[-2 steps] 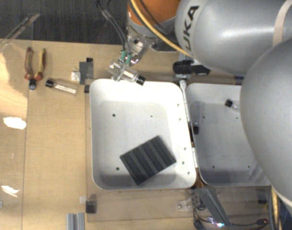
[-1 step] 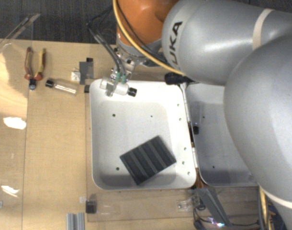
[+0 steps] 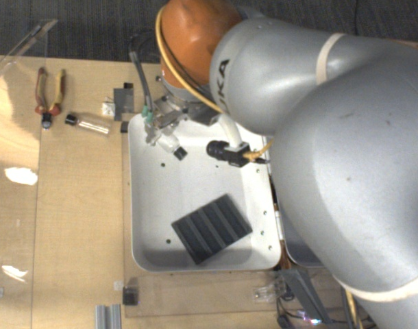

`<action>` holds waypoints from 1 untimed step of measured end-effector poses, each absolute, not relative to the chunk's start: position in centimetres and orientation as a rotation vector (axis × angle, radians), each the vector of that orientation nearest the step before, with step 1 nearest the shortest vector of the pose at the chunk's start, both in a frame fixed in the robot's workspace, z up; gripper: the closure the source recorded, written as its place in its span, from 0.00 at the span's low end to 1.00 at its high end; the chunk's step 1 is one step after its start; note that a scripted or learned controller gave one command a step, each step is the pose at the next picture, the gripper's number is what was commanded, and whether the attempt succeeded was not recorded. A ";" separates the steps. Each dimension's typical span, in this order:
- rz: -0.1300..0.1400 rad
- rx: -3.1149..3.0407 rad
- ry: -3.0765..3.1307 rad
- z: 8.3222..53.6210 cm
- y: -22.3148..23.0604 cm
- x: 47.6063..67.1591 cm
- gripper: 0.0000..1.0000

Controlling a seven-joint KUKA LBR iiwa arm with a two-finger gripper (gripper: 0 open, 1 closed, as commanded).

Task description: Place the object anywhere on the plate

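The grey arm with the orange band point(image 3: 195, 33) reaches in from the right and covers most of the right white bin point(image 3: 297, 253), of which a small part near its front left corner can be seen. The gripper point(image 3: 156, 126) is low over the far left corner of the left shallow white plastic bin point(image 3: 137, 204). It is seen from above and partly behind cables, so I cannot tell whether it is wide or narrow, and nothing is seen held in it.

The small dark block point(image 3: 180, 153) lies on the floor of the left bin, just beside the gripper and apart from it, near the far left corner. The flat dark rectangular plate with ribs point(image 3: 211, 228) lies in the same bin toward the front edge, turned at a slant to the bin walls. The block and the plate are well apart.

On the wooden bench point(image 3: 72, 204), outside the left bin and near its far left corner, lie a clear small tube with a black cap point(image 3: 89, 123) and a pair of pliers with red handles point(image 3: 50, 93).
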State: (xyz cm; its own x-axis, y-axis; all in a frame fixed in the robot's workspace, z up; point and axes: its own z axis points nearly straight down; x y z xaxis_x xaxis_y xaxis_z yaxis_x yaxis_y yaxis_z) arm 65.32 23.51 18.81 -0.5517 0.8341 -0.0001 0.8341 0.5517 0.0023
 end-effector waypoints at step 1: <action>0.008 1.479 2.766 20.0 23.6 65.4 1.00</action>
